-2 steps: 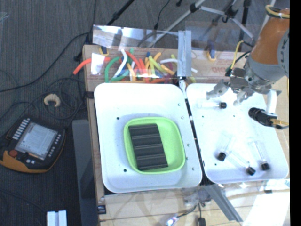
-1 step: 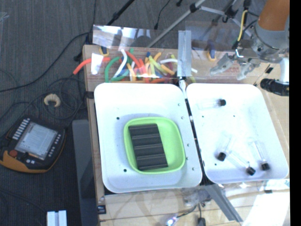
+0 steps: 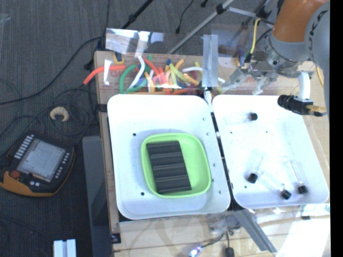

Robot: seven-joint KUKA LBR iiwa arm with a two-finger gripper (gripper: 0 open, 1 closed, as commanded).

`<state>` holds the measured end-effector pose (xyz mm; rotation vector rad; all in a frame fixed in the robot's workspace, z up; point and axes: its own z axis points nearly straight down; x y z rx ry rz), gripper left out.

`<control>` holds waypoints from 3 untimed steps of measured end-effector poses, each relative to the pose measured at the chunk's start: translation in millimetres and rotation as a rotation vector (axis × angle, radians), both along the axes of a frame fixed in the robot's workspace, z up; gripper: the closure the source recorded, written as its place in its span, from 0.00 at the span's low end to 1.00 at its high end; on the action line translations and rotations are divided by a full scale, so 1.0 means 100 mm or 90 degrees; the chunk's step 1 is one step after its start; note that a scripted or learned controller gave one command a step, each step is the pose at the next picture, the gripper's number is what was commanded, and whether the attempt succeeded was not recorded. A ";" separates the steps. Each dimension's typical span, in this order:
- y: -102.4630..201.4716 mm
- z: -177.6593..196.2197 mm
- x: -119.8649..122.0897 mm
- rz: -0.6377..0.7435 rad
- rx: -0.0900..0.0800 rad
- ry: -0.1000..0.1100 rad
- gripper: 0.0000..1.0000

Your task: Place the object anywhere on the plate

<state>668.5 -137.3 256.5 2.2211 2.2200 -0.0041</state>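
Your worktop [image 3: 161, 92] carries two white bins side by side.

Left bin [image 3: 123, 122]: one green plate [image 3: 199, 165], square with rounded corners, set near the middle. On it lies a dark grey ribbed block [image 3: 169, 166], well inside the rim and turned slightly off the plate's edges.

Right bin [image 3: 311, 143]: several clear vials with black caps. One vial [image 3: 244, 118] lies near the far side; three more [image 3: 256, 173] are grouped at the near right corner (their clear bodies are faint against the white, so you will read the caps more easily).

Arm [image 3: 300, 15]: grey with an orange band, reaching in at the upper right. Its end effector [image 3: 252, 74] hangs over the far edge of the right bin, above the rim; you cannot tell whether its fingers are spread or pressed together, and nothing is seen between them.

Behind the bins: a heap of coloured strips [image 3: 153, 75] along the worktop's far edge.

On the floor at left: a handheld pendant [image 3: 38, 162] with a screen.
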 end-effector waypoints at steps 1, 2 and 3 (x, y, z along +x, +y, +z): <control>0.38 -0.28 0.00 0.099 0.001 0.000 0.00; 0.61 0.06 0.00 0.112 0.002 -0.001 0.00; 0.83 0.07 0.00 0.107 0.002 -0.001 0.00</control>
